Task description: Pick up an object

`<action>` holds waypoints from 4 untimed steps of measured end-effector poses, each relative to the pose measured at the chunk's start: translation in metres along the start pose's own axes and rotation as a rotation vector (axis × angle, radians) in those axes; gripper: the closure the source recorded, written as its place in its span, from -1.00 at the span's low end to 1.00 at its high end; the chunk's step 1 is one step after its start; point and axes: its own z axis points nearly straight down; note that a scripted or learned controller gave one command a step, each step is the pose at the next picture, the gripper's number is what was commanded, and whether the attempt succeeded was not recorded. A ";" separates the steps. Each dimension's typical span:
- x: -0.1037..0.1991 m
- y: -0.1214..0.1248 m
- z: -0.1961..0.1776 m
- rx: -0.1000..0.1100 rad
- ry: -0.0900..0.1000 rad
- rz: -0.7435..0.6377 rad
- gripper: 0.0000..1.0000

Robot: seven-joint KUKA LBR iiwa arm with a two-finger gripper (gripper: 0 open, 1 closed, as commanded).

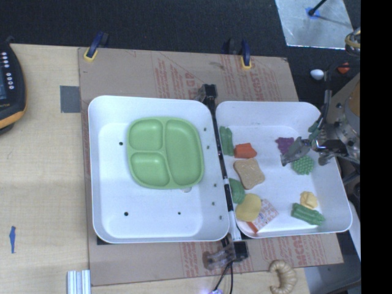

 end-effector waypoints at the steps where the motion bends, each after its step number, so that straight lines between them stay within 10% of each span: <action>1: -0.072 0.038 0.128 0.008 -0.001 0.004 -1.00; 2: -0.084 0.093 0.189 -0.002 -0.002 -0.005 -1.00; 3: -0.085 0.091 0.175 -0.002 -0.003 -0.004 1.00; 4: -0.024 0.113 0.038 -0.017 -0.001 -0.006 1.00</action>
